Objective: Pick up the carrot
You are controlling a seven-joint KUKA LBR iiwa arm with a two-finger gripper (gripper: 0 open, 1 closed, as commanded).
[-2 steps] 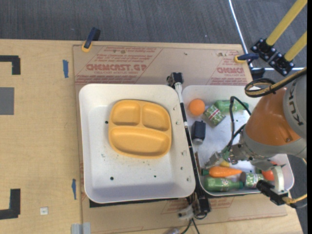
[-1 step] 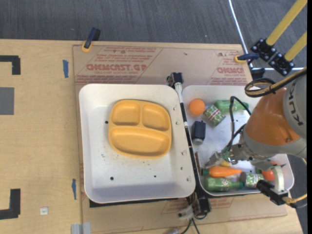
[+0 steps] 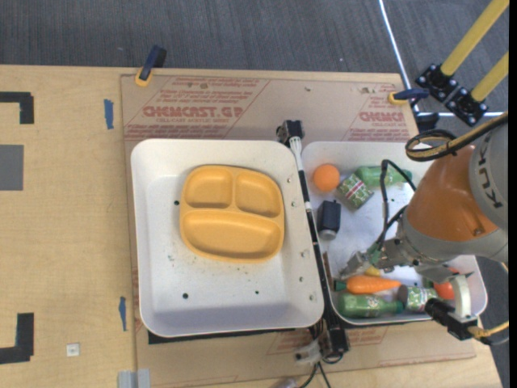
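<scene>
Just below gripper (image 3: pixel 373 259), carrot (image 3: pixel 373 284)

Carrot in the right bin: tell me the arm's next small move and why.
Probably a short descent onto the small orange carrot. The two-finger gripper sits just above it, near the bin's front wall, and nothing shows between its fingers. A green bottle lies right beside the carrot, so go down straight.

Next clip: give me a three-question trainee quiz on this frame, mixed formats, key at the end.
1. True or false: the carrot lies in the right bin.
2. What sits in the left bin? A) a yellow divided tray B) a blue bowl C) a red cup
3. Fill in: directly in front of the carrot, toward the near rim, lies a green ____.

Key:
1. True
2. A, the yellow divided tray
3. bottle
</scene>
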